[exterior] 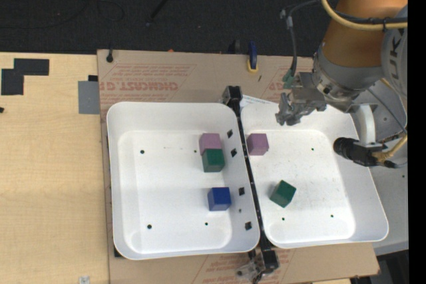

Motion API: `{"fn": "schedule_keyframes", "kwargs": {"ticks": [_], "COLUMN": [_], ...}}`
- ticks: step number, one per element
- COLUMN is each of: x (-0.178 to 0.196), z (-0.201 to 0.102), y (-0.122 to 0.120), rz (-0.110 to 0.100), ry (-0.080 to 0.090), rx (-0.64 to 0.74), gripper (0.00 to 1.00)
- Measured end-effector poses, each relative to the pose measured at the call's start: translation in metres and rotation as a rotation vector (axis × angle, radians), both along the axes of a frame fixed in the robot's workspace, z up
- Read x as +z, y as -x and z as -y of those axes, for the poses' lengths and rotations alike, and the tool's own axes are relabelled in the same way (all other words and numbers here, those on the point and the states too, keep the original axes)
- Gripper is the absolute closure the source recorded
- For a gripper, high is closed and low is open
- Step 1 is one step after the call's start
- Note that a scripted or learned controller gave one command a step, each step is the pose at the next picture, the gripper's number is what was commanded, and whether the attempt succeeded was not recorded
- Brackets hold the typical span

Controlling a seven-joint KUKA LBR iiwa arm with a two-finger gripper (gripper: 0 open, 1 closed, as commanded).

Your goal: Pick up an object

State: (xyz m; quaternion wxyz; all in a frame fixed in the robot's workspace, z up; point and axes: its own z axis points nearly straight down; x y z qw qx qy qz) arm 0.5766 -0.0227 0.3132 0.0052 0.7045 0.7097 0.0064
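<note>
- Blue cube sits in the left bin, just left of the middle wall where the two bins meet.
- Up from it, also just left of the middle wall, a green cube touches a purple cube.
- Right of the middle wall, in the right bin, a second purple cube sits just beside the wall, and a tilted green cube lies a bit further off.
- I think the cubes are spread out loose so that any one of them can be picked.
- The gripper hangs above the far end of the right bin, right of the middle wall and near the second purple cube.
- It holds nothing. I cannot tell if it is spread or pressed together.
- The arm comes in from the right and bends down, its wrist pointing at the bin floor.
</note>
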Motion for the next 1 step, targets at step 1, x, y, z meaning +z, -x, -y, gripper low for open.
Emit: {"fn": "schedule_keyframes", "kwargs": {"ticks": [1], "x": [0.0200], "z": [0.0030], "y": [0.0729], "rz": [-0.020], "ry": [0.000], "rx": [-0.010], "gripper": [1.00]}}
